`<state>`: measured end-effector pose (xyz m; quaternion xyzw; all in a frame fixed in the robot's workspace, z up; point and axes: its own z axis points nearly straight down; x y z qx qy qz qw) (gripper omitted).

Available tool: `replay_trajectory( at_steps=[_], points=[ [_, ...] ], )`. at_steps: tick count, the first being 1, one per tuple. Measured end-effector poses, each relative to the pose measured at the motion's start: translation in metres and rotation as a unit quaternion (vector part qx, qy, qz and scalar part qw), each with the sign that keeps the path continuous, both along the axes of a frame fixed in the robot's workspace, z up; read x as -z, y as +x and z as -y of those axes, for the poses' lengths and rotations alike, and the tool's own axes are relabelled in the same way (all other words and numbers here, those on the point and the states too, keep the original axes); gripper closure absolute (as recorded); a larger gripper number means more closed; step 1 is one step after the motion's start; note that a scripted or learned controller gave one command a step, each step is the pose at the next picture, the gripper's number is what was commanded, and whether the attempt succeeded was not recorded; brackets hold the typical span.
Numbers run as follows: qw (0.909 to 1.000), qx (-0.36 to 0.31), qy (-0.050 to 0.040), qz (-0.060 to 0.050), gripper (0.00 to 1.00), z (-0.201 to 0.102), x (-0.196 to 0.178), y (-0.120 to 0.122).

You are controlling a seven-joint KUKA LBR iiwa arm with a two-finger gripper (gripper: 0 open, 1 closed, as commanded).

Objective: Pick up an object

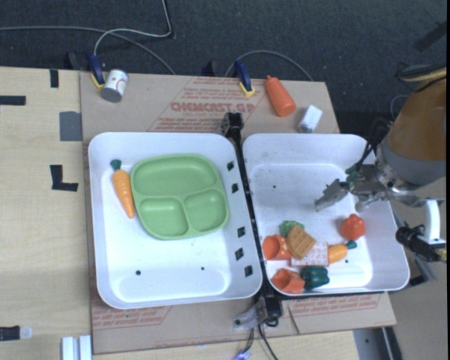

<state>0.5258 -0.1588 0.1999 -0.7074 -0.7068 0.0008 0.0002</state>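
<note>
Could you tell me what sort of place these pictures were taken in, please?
Most likely a robotics lab bench for grasping trials: a robot arm reaches over two white bins, toy food is piled in one, and loose cables run across the back.

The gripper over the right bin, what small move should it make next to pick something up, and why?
Probably ease down and toward the near side of the bin. The gripper hangs over bare white floor of the right bin with nothing between its fingers, while the toy food pile and the red pepper lie nearer the front.
</note>
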Motion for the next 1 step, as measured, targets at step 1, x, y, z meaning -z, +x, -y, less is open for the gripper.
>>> replay_trajectory(
  at_steps=[1],
  points=[
    [1.0000, 0.000, 0.0001, 0.000, 0.00, 0.0611, 0.0204, -0.0092]
  ],
)
